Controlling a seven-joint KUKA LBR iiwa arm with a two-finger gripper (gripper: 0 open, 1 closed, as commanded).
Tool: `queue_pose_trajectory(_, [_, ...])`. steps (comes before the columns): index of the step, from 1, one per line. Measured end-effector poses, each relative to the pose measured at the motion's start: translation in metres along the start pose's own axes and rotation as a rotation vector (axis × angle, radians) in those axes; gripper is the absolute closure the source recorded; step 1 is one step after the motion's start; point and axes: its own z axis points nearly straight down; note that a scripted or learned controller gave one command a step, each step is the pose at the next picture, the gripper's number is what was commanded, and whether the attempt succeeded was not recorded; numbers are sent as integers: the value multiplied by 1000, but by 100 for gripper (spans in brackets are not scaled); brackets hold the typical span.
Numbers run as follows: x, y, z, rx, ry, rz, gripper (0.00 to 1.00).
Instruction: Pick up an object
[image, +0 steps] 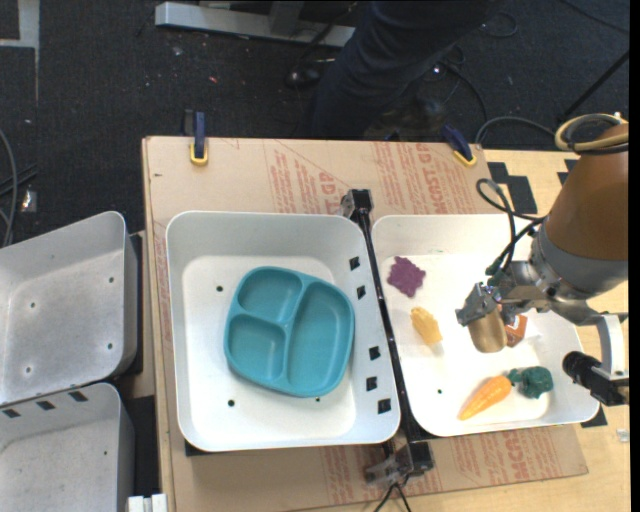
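Seemingly gripper above right bin, beside carrot

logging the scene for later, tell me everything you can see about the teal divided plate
The teal divided plate lies flat in the left bin, roughly centred and turned at a slant to the bin's walls. It looks like smooth moulded plastic with rounded corners and three compartments: one large on its right side, two smaller on its left. Nothing lies in it, and nothing but the bin floor touches it.

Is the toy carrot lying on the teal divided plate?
No, the carrot lies in the right bin; the teal plate sits in the left bin.
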Motion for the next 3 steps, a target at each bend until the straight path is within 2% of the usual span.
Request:
queue_pose_trajectory(1, [63,1,-3,5,3,-6,100])
queue_pose_trajectory(3, [165,-7,-10,7,3,-5,100])
